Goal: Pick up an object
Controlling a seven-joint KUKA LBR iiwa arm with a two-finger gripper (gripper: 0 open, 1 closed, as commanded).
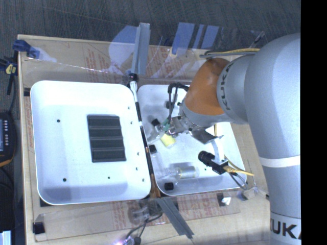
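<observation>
Dark grey carpet floor point(76, 9) — pale wooden bench point(102, 212), bluish clear panels point(194, 37) at back edge.

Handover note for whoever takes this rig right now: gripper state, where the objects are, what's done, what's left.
Gripper: low in the right bin, right by a small yellow piece. This view cannot confirm a grasp.
Things: a clear object and a small black piece lie toward the right bin's front. A dark ribbed slab lies in the middle of the left bin.
Done: nothing is visibly lifted.
Left: secure one object, probably the yellow piece, and raise it out of the bin.
</observation>
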